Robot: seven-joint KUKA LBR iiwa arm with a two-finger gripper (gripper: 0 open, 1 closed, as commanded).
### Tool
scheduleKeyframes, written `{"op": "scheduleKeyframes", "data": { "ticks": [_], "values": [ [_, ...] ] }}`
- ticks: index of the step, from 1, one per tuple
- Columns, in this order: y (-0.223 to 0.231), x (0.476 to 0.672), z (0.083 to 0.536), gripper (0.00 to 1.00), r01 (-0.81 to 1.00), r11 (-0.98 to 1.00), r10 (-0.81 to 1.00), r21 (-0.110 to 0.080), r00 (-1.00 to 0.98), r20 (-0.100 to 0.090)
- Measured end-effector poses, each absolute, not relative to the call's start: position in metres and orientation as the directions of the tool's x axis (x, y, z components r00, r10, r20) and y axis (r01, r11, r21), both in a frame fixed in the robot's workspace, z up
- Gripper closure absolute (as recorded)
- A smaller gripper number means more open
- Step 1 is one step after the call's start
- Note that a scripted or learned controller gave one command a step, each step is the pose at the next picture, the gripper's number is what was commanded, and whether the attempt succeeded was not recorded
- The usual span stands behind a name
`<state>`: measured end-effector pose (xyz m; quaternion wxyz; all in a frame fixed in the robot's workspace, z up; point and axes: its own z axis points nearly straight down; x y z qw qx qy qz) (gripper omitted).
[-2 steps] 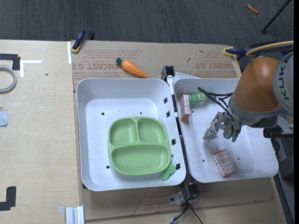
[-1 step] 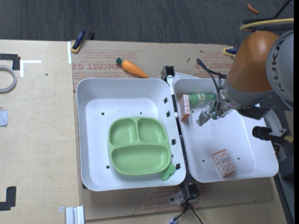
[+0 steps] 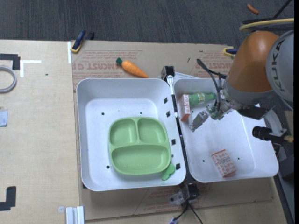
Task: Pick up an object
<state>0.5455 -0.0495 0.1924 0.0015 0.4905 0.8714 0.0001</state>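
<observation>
Gripper (image 3: 200, 120) hangs low in the right bin (image 3: 261, 164), close by the divider between the bins; we cannot tell how it is set. From that gripper, we see a green bottle (image 3: 200, 97) just behind, a red-and-white box (image 3: 186, 105) beside it, and a small red packet (image 3: 223, 163) lying well apart toward the front.
</observation>
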Motion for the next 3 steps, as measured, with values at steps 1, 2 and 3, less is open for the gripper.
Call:
{"op": "scheduleKeyframes", "data": {
  "ticks": [1, 2, 3],
  "values": [
    [-0.047, 0.503, 0.192, 0.00, 0.781, 0.625, 0.781, 0.000, -0.625, -0.001],
    [-0.060, 0.479, 0.193, 0.00, 0.364, 0.931, 0.364, 0.000, -0.931, -0.002],
    [-0.138, 0.522, 0.149, 0.00, 0.435, 0.901, 0.435, 0.001, -0.901, -0.003]
  ]
}}
